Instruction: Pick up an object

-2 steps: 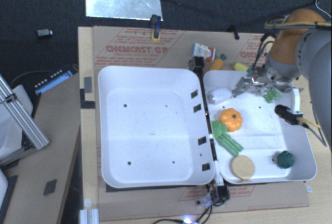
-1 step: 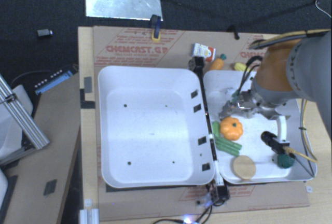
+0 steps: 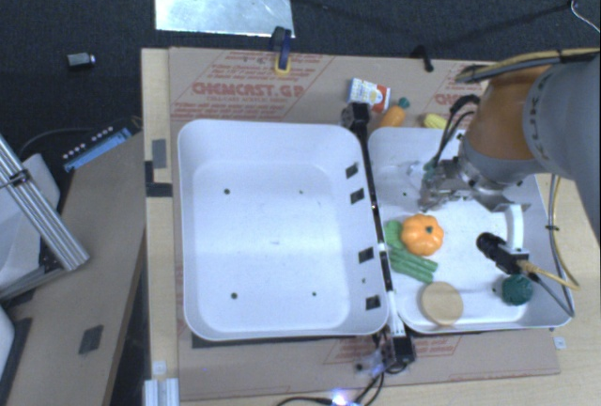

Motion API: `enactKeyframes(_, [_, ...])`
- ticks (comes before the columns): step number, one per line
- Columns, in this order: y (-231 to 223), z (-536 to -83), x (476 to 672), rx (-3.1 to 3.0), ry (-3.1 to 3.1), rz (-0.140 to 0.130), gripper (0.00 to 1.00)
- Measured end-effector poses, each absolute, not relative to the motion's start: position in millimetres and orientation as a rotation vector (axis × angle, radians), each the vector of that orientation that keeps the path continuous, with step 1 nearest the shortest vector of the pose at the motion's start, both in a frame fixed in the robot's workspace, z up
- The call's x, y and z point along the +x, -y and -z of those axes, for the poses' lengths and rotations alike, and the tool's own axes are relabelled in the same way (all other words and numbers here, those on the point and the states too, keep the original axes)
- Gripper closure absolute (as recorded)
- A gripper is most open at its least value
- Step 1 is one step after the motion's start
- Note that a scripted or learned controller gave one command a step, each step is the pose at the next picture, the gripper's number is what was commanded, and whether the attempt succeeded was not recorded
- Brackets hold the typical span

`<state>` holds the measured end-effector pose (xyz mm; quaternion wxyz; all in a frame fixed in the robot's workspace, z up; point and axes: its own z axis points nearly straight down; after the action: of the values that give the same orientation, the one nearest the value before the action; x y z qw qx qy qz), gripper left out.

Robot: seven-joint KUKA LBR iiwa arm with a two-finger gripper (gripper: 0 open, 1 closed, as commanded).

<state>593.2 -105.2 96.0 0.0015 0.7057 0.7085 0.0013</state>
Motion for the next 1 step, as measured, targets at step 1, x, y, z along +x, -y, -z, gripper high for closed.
enactKeyframes(1, [108.0, -84.0, 593.9, 2.22, -2.223, -0.001, 1.0])
